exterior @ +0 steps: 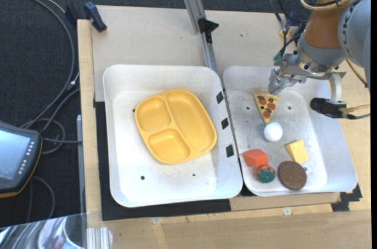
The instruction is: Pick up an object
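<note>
Gripper (277,84) is hung low over the far edge of the right bin (339,142), just beyond the pizza slice (267,106); its grip cannot be told. Nothing is seen held. White ball (273,132), cheese wedge (297,151) and cookie (291,175) are strewn toward the near edge, apart for easy picking.

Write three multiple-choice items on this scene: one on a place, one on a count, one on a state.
1. Where does the yellow tray lie?
A. left bin
B. right bin
C. bare bench

2. How many compartments has the tray?
A. two
B. three
C. five

3. The end effector is:
A. above the pizza slice
B. over the yellow tray
C. touching the brown disc

Answers: 1 A, it rests in the left bin. 2 B, two ridges split it into three. 3 A, it hangs at the right bin's far end beside the slice.
</note>
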Action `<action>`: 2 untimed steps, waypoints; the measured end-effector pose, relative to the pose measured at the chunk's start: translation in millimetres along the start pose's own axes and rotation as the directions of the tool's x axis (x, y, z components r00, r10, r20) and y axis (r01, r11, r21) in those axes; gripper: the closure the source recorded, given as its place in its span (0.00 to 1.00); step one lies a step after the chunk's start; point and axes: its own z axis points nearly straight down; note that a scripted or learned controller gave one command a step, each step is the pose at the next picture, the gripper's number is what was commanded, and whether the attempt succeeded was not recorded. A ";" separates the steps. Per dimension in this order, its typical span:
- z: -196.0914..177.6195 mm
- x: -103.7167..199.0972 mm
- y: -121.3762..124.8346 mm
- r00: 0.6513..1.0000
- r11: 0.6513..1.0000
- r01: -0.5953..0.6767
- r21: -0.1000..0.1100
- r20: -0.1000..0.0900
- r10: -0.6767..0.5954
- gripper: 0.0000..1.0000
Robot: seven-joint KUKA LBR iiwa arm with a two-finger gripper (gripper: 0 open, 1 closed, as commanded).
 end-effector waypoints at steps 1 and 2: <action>-63.8 -4.8 -1.5 1.000 1.000 -0.001 -0.007 0.003 0.001 1.00; -109.6 -0.1 -1.5 1.000 1.000 0.001 -0.006 0.003 -0.001 1.00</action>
